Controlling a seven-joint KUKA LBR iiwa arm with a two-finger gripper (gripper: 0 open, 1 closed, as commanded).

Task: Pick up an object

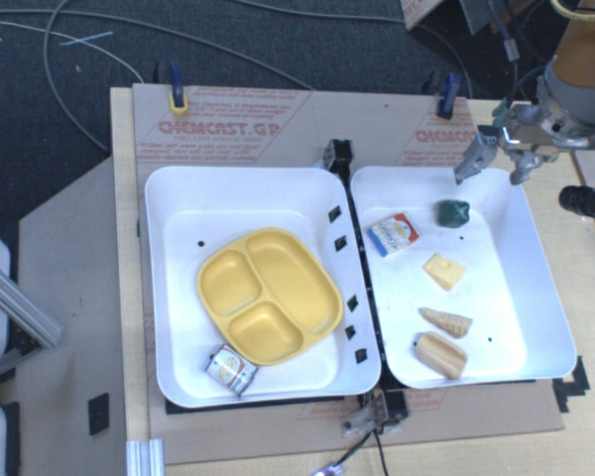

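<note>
- The gripper (493, 170) hung over the right bin's (535, 296) far edge, fingers spread, pinching nothing.
- A green lump (453, 212) lay just near of it (not touching).
- A yellow tray (269, 294) sat in the left bin (169, 266).

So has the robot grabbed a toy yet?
Not yet. Nothing looks done: the two-finger gripper hangs open with nothing between its fingers, above the far edge of the right white bin. In hand: it sits closest to the small dark green lump. Left: going down, closing on something, and lifting it.
</note>
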